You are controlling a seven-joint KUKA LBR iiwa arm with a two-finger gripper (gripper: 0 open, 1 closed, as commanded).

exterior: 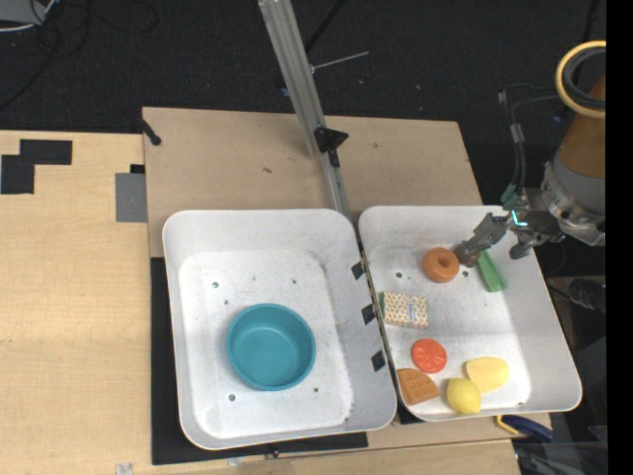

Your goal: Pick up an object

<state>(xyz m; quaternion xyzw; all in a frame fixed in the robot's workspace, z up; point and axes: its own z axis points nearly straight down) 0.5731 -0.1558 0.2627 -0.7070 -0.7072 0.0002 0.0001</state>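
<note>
The gripper (473, 248) was found over the right bin (554, 334), its aperture indeterminable, beside the donut (440, 264) and green block (492, 272). A missed or glancing grasp was judged likely.

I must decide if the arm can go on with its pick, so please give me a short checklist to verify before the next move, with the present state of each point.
1. Pincer is over the right bin: ok.
2. A target lies close: the orange donut-shaped object sits just left of the pincer, the green object just below it: ok.
3. An object is between the pincer's tips: not ok, none seen there.
4. Donut-shaped object has free space around it: ok.
5. Teal bowl in the left bin is far from the arm's path: ok.
</note>
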